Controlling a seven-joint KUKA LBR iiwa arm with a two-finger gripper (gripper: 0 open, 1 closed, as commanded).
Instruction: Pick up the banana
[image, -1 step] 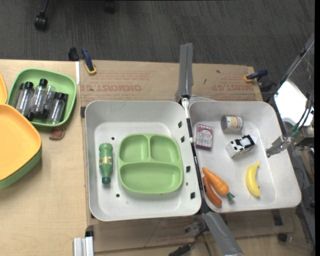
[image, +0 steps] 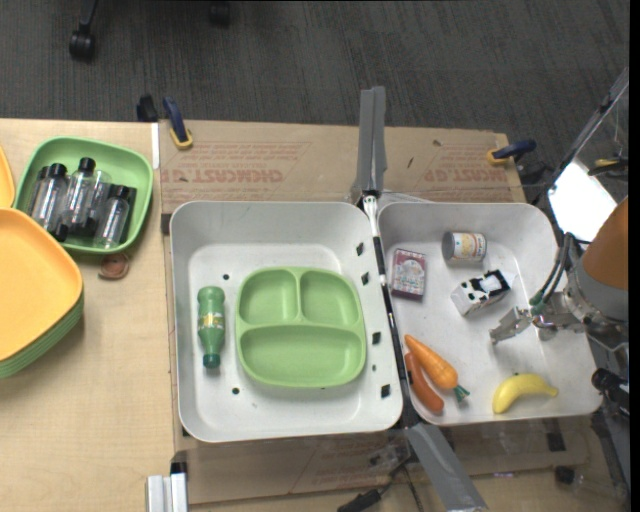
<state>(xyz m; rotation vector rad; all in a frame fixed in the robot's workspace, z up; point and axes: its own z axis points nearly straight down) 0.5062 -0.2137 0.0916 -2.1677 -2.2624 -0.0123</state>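
Gripper (image: 512, 326) hangs spread wide, holding nothing; best lowered squarely across banana (image: 523, 391) lying near bin wall (image: 470, 415)

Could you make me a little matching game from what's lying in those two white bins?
Things:
1. yellow banana
2. green plastic bottle
3. orange carrot
4. small tin can

Places:
A. left bin, left of the green divided plate
B. right bin, far side
C. right bin, near right corner
D. right bin, near left side

Pairs: 1-C, 2-A, 3-D, 4-B
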